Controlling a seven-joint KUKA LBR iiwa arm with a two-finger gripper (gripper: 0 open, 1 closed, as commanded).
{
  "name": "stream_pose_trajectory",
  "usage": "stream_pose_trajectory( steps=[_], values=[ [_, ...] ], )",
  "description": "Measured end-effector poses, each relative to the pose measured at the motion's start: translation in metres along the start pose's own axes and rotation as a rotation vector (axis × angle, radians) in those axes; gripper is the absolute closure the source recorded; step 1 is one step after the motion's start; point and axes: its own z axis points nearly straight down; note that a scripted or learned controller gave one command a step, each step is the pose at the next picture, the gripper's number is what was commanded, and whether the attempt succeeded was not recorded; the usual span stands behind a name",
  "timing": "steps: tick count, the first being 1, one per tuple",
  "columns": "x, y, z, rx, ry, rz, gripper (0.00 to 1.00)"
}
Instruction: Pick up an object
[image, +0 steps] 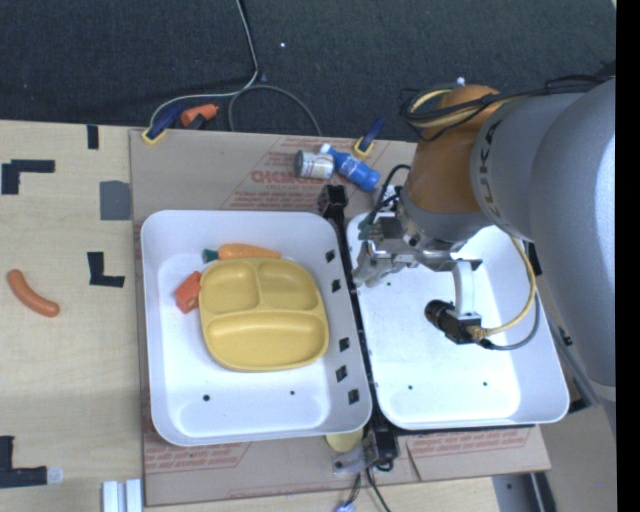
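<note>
A yellow divided plate (265, 312) lies in the left bin (170, 400). An orange carrot (248, 252) rests along the plate's far edge, and a small red-orange piece (188, 291) sits at its left side. My gripper (372, 258) hangs low over the far left corner of the right bin (500, 400), close to the wall between the two bins. I see nothing held in it. The grey arm and its orange band (450, 170) cover the right bin's far side.
An orange sausage-shaped toy (33, 293) lies on the bench far left of the bins. A blue and white clamp (338, 165) and an orange-handled clamp (190, 117) sit behind the bins. A black cable fitting (447, 319) hangs over the right bin.
</note>
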Motion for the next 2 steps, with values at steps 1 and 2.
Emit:
stream_pose_trajectory(
  steps=[1, 2],
  values=[
    [0.072, -0.007, 0.0, 0.0, 0.002, -0.005, 1.0],
    [0.008, 0.026, 0.0, -0.002, -0.004, 0.008, 1.0]
  ],
)
